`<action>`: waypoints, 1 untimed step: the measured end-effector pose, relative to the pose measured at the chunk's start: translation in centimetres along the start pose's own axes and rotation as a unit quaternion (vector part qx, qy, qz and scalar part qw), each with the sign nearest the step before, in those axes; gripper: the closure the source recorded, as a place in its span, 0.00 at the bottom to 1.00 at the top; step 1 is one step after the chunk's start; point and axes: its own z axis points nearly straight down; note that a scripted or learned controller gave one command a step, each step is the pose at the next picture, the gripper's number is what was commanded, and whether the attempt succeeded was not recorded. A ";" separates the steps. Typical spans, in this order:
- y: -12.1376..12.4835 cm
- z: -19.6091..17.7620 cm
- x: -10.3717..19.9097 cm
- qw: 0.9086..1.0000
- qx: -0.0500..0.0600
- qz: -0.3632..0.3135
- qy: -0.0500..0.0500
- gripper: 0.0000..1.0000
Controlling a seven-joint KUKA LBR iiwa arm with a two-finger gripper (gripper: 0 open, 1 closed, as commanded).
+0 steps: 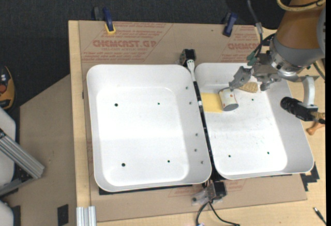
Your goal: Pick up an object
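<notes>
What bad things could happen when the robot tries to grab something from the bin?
The white cylinder, yellow block and tan piece crowd together in the right bin, so the gripper might pinch two things, or push one aside and grab nothing. The cylinder looks round and tipped, so it could roll off. The pile also sits near the bin's back wall, which the fingers might bump.

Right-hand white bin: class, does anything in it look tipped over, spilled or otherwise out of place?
The small white cylinder in the right-hand white bin lies on its side beside the flat yellow square piece. It may simply rest that way. A tan block sits just beneath the gripper. Nothing looks spilled or damaged.
</notes>
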 end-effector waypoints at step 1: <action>1.2 -8.5 4.7 1.000 -0.005 -0.003 0.000 0.00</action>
